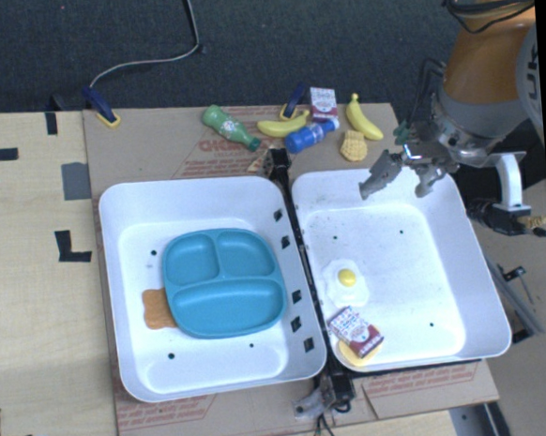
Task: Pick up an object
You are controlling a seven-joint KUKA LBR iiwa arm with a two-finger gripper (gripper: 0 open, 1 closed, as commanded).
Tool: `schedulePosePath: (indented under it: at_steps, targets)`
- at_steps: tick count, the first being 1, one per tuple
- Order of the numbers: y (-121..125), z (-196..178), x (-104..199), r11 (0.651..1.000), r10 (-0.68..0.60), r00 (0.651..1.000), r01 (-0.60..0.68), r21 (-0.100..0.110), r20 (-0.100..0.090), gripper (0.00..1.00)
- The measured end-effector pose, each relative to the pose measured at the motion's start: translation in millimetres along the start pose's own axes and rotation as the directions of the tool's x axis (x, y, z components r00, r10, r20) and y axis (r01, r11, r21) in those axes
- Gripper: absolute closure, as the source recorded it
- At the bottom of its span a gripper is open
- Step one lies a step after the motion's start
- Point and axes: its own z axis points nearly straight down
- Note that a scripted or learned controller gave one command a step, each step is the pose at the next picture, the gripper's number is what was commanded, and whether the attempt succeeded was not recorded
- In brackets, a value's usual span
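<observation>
My gripper [400, 183] hangs over the back edge of the right bin [466, 272], its two fingers [375, 180] spread apart with nothing between them. In the right bin, near its left wall, lies a toy fried egg [346, 283]. In front of the egg a small red and white carton [351, 327] rests on a brown and white piece at the bin's front left corner. The left bin [131, 270] holds a blue divided plate [224, 281] with a tan toast slice [155, 309] tucked under its left side.
Behind the bins on the cardboard lie a green bottle [229, 127], two toy bananas [283, 125], a blue bottle [305, 137], a small red and white carton [323, 100] and a yellow waffle piece [353, 145]. A black clip divider [291, 248] runs between the bins.
</observation>
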Motion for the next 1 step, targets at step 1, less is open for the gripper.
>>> schedulePosePath:
  at_steps: [1]
  targets:
    - [-19.6, 79.1, 12.0, 1.000, 0.000, 1.000, 0.000, 0.002, -0.001, 0.00]
